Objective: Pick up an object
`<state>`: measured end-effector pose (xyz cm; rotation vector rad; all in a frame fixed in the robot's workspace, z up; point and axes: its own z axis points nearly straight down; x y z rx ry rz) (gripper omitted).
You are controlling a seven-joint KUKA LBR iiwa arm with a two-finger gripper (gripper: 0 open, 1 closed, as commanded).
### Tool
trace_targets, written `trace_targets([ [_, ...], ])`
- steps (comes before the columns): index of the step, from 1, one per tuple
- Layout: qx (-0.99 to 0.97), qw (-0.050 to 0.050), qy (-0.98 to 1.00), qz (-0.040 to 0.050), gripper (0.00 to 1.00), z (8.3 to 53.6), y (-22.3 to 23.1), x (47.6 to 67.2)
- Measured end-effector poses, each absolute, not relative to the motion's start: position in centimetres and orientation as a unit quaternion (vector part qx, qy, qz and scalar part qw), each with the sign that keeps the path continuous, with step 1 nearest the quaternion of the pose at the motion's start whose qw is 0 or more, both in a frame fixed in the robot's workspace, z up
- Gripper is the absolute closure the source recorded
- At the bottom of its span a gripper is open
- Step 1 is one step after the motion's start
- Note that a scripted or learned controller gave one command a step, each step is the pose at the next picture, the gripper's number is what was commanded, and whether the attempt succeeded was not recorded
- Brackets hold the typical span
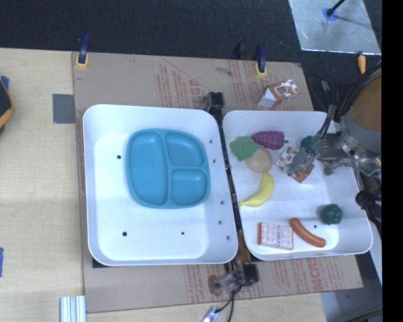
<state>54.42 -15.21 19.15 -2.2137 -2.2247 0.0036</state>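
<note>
Along the near edge of the right bin (pixel 363 247), the sausage (pixel 307 232) is lying with its long axis slanting, beside a red-and-white packet (pixel 275 235); a dark green lump (pixel 331 213) is sitting just beyond; farther in, the banana (pixel 260 190) is curving toward the bin's left wall. The gripper (pixel 302 163) is hanging over a small crumpled carton (pixel 295 161) lying directly beneath it, so this looks the likeliest pick; whether the jaws are apart or together, I cannot tell.

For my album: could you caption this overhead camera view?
Gripper low over a small carton in the right bin of toy food; blue tray in the left bin.
</note>
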Motion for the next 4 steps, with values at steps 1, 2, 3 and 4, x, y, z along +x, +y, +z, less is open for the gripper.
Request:
trace_targets([
  [1, -0.707, 0.000, -0.708, 0.0007, 0.00, 20.1, -21.3, 58.2],
  [2, -0.705, 0.000, -0.709, 0.0013, 0.00, 9.2, -15.9, 60.2],
  [3, -0.706, 0.001, -0.709, 0.0014, 0.00, 9.2, -11.6, 54.4],
  [4, -0.705, 0.001, -0.709, 0.0026, 1.00, 10.2, -11.7, 54.4],
])
